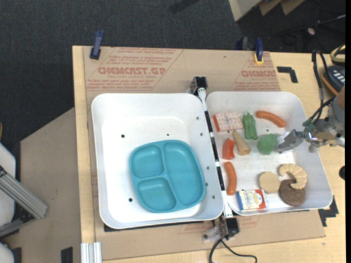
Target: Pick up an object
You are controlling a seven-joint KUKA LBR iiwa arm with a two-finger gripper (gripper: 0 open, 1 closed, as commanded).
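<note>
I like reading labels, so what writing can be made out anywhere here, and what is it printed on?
"CHEMCAST GP": red print on the brown sheet under the bins, repeated near the yellow clamp, partly cut off.
Smaller red lines beneath: too blurred to read.
Small carton in the right bin: print too small to read.

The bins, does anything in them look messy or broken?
Nothing looks broken or spilled. The toy food lies jumbled in the right bin, and the blue tray sits a bit crooked in the left bin. The gripper is over the right bin, next to the green piece.

One fixed overhead camera, slanted over both bins (104, 147).
</note>
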